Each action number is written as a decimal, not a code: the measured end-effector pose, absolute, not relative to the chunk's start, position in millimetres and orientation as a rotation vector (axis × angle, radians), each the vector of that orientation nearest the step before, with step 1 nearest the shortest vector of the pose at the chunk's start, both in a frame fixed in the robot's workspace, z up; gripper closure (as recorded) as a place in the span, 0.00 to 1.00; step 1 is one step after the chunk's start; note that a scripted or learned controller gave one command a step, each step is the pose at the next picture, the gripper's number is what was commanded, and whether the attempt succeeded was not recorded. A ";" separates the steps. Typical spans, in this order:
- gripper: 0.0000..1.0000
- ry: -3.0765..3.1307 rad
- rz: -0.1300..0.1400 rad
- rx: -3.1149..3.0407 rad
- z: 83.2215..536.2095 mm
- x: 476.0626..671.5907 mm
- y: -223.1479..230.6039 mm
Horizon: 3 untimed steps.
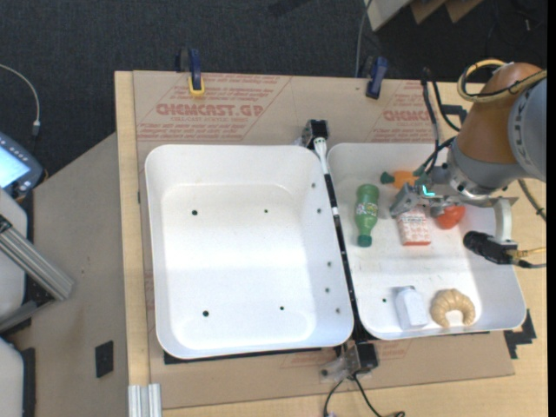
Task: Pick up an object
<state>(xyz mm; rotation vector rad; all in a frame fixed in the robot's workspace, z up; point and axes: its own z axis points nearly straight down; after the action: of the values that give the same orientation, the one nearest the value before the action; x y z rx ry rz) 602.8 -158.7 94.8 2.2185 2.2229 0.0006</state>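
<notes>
Red carton [414,229]: mid right bin [486,320], under gripper [423,200].
Fingers: you cannot tell their spread.
Risk: bottle [366,214] close beside; your grab may knock it.

Dark carpeted floor [104,24], brown board bench top [261,89], blue clamps [193,66] on its far edge

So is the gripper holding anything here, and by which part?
Cannot be told: the gripper sits low over the red-and-white packet in the right bin, with no grasp visible.
</notes>
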 end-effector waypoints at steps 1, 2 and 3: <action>0.00 2.230 0.004 2.227 116.5 559.8 -183.4; 0.00 2.219 -0.002 2.227 142.1 519.3 -205.9; 1.00 2.219 0.000 2.221 151.2 521.7 -204.8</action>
<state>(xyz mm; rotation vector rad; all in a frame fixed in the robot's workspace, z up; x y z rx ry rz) 521.7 -204.8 151.2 2.2213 2.2193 0.0002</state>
